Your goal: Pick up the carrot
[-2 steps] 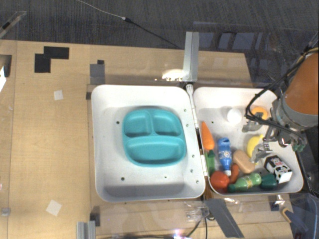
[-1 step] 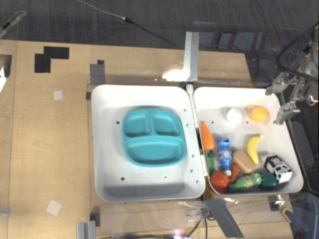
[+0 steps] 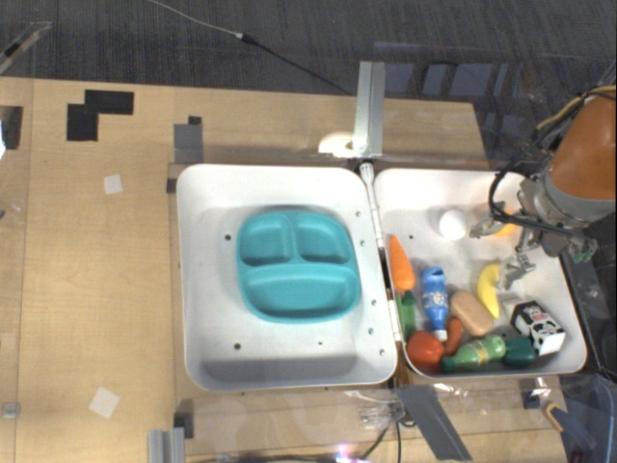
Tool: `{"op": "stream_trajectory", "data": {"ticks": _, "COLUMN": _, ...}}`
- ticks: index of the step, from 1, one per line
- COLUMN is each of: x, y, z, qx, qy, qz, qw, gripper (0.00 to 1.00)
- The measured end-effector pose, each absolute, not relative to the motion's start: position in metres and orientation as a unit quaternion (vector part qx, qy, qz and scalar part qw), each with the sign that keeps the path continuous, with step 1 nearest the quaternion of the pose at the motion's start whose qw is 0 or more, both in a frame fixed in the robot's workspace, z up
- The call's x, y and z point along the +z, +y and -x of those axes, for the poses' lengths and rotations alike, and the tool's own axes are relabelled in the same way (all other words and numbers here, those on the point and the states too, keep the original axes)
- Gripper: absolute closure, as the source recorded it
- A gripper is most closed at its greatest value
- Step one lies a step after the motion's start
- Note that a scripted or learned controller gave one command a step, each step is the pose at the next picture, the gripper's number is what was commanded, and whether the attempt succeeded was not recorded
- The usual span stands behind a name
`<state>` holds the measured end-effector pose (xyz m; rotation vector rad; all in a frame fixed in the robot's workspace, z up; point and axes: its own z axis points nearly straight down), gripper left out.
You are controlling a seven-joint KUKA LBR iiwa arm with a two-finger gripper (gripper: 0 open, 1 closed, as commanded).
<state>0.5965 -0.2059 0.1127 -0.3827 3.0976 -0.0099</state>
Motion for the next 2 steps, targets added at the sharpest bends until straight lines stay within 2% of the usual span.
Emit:
{"op": "stream_trajectory", "data": {"ticks": 1, "x": 0.188, "y": -0.150, "z": -0.648, "qx": -0.0006, "qy": 0.999, "qz": 0.054, "qw": 0.009, "gripper": 0.00}}
{"op": "stream_trajectory", "data": {"ticks": 2, "x": 0.095, "y": -0.100, "z": -0.593, "qx": 0.0012, "qy": 0.996, "qz": 0.084, "qw": 0.002, "gripper": 0.00}}
